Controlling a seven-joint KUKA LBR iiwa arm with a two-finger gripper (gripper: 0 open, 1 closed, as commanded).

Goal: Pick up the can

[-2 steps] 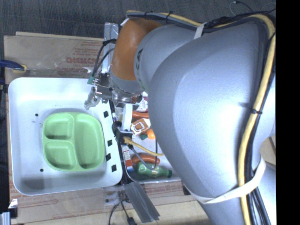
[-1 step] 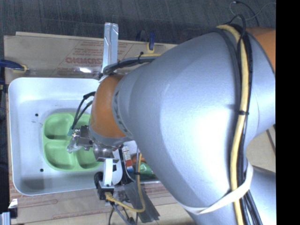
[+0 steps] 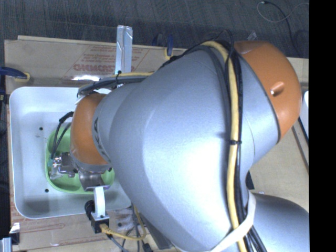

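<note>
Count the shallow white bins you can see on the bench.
1. The shallow white plastic bin lies at the left, with a light green object inside it under the orange-banded wrist. The big grey arm covers the right side and may hide another bin.

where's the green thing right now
The green object lies in the left white bin, toward its lower half, mostly covered by the arm's wrist.

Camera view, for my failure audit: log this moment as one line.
arm: over left bin | gripper: above green object | can: not identifiable | grasp: unconfirmed
</note>
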